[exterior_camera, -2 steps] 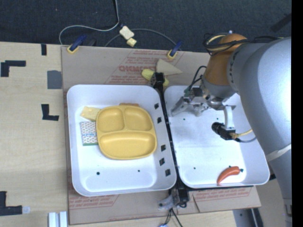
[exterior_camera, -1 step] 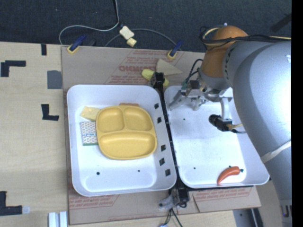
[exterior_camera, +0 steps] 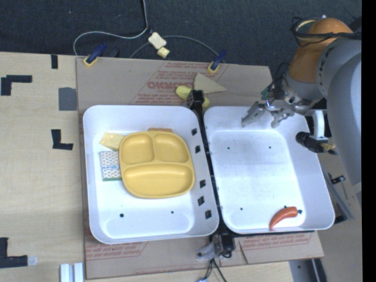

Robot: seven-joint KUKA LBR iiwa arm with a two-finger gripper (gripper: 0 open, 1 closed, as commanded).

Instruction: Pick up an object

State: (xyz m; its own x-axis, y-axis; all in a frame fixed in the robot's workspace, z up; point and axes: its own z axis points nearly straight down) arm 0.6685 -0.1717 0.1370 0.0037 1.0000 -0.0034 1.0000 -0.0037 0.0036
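My jaws (exterior_camera: 263, 117) hang spread and holding nothing over the right bin's (exterior_camera: 317, 187) far rim, so the pick is not yet begun, with the orange pepper (exterior_camera: 283, 217) well apart in its near corner.

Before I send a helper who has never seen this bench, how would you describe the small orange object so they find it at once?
Start at the right white bin. Look to its near right corner, where the orange pepper-shaped toy lies by the rim. It is small, curved and orange with a dark tip, unlike the yellow divided plate in the left bin.
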